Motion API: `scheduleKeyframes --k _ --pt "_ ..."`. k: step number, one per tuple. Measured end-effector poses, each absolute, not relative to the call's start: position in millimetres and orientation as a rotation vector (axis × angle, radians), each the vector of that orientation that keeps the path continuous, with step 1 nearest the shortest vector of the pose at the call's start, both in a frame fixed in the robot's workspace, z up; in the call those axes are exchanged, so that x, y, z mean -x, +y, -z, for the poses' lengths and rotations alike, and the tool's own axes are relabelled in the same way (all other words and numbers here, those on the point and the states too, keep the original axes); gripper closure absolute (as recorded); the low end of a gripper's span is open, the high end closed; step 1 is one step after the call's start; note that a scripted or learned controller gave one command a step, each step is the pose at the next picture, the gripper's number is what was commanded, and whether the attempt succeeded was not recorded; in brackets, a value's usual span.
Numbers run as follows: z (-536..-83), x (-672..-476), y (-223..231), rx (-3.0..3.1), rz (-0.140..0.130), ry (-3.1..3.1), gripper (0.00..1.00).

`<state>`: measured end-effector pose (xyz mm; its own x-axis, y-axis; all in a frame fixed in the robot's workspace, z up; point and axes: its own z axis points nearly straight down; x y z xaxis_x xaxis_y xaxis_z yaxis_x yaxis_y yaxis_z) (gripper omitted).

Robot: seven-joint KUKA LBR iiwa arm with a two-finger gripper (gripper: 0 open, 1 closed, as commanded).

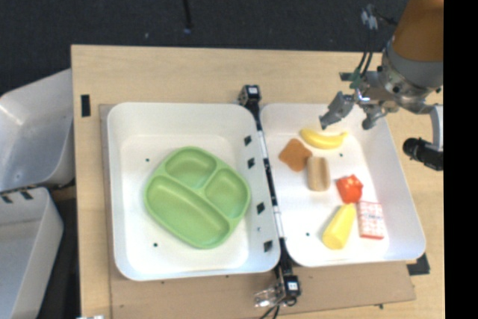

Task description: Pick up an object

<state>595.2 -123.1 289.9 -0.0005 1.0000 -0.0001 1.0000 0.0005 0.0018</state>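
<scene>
Jaws spread wide and holding nothing, the gripper hangs over the far part of the right bin. The banana lies just near and left of it, apart from the fingers. Nearer lie a brown wedge, tan cylinder, red block, yellow bottle and patterned packet. A green divided plate fills the left bin.

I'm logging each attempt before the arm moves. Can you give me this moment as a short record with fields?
left bin: holds a green divided plate
right bin: banana, brown piece, tan cylinder, red item, yellow bottle-like item, small printed box
tool: open, above the right bin's far edge, near the banana
held: nothing between the fingers
task state: no object picked up yet
</scene>
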Motion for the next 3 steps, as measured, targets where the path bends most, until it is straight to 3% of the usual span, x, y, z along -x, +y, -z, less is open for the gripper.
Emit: scheduleKeyframes --k 3 --pt "-135 -583.9 -125 -2.227 0.006 2.219 0.00"
